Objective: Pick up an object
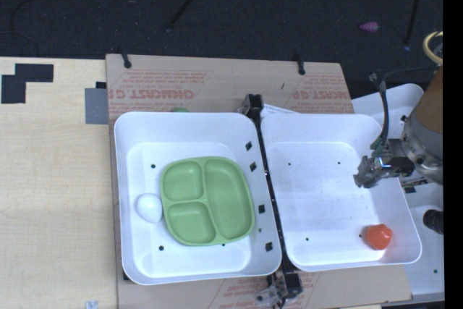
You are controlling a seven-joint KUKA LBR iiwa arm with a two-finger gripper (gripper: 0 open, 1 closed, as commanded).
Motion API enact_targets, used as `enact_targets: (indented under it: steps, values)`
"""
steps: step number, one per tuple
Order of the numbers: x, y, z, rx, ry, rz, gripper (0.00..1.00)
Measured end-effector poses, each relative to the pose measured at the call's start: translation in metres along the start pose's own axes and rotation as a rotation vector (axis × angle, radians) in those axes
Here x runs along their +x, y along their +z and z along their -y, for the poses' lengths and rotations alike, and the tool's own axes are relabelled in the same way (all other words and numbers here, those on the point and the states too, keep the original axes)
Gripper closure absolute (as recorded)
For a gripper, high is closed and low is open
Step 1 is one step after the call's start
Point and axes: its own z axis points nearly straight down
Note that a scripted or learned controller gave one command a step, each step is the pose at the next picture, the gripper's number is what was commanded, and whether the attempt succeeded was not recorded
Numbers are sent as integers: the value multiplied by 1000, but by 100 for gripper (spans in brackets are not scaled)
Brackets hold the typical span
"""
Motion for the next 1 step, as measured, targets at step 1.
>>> enact_targets:
  steps: [1]
  values:
    - [41,10,-13,3,2,-1,100]
